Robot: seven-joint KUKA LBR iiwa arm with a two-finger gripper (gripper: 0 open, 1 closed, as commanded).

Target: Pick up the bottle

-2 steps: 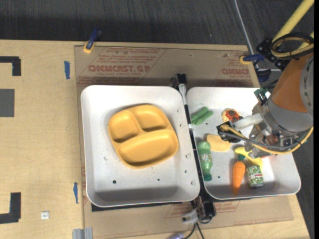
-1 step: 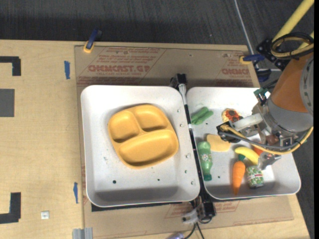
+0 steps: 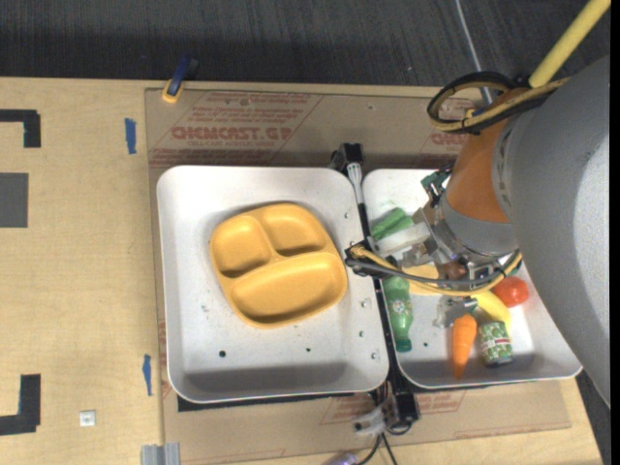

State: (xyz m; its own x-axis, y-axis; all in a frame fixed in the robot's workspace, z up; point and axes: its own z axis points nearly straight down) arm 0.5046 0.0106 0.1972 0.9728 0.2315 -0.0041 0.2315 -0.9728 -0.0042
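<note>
Yellow divided plate (image 3: 278, 274) lies in the left bin (image 3: 184, 337). The right bin (image 3: 542, 361) holds a green bottle (image 3: 398, 311) by its left wall, a carrot (image 3: 462, 343), a can (image 3: 496, 342) and other green, yellow and red items. The arm (image 3: 504, 177) hangs over this bin, hiding its gripper; whether open or closed, I cannot tell.

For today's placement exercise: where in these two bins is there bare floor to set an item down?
Left bin: free strips around the yellow tray, widest along the near edge. Right bin: crowded with the green bottle, carrot, can and the arm.
</note>
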